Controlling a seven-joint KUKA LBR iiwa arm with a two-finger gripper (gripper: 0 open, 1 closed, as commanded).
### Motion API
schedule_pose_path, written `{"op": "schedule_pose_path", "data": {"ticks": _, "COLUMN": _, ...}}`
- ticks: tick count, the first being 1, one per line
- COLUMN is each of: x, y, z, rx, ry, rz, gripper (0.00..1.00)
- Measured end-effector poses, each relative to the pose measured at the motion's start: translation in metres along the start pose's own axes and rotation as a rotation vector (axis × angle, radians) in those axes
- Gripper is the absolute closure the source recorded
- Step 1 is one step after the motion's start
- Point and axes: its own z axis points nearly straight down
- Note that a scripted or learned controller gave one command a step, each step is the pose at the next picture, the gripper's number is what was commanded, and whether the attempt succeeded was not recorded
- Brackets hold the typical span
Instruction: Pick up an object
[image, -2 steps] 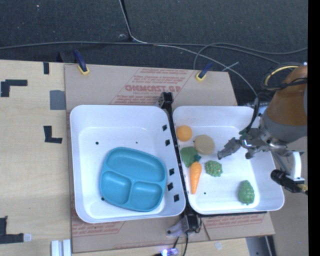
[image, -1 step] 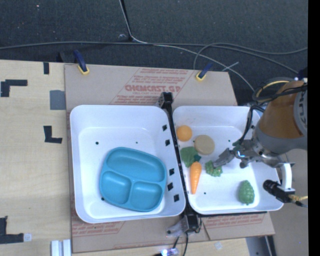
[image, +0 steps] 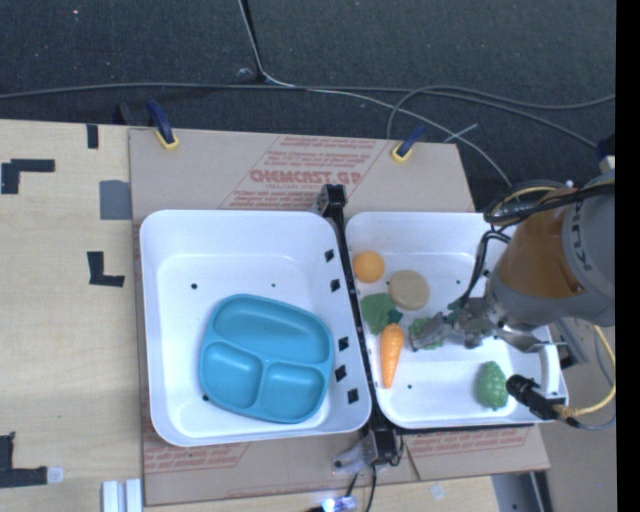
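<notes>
Your gripper hangs low in the right bin, whether released or clenched I cannot tell, so centre it over the carrot just beyond its tip before descending, clear of the nearby green piece.

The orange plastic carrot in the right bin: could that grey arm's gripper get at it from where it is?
Probably yes. The orange plastic carrot lies in the open on the right white bin's floor, nothing on top of it. The gripper hangs just to its right. The bin's dividing wall sits close on its left, which may crowd a finger.
</notes>
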Motion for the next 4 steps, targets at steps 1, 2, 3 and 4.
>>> {"op": "schedule_pose_path", "data": {"ticks": 1, "x": 0.000, "y": 0.001, "z": -0.013, "rx": -0.001, "ry": 0.000, "rz": -0.001, "gripper": 1.00}}
{"op": "schedule_pose_path", "data": {"ticks": 2, "x": -0.005, "y": 0.002, "z": -0.055, "rx": -0.004, "ry": 0.000, "rz": 0.000, "gripper": 1.00}}
{"op": "schedule_pose_path", "data": {"ticks": 3, "x": 0.001, "y": 0.004, "z": -0.099, "rx": -0.007, "ry": -0.001, "rz": -0.001, "gripper": 1.00}}
{"op": "schedule_pose_path", "data": {"ticks": 4, "x": 0.001, "y": 0.000, "z": -0.161, "rx": -0.006, "ry": -0.001, "rz": -0.001, "gripper": 1.00}}
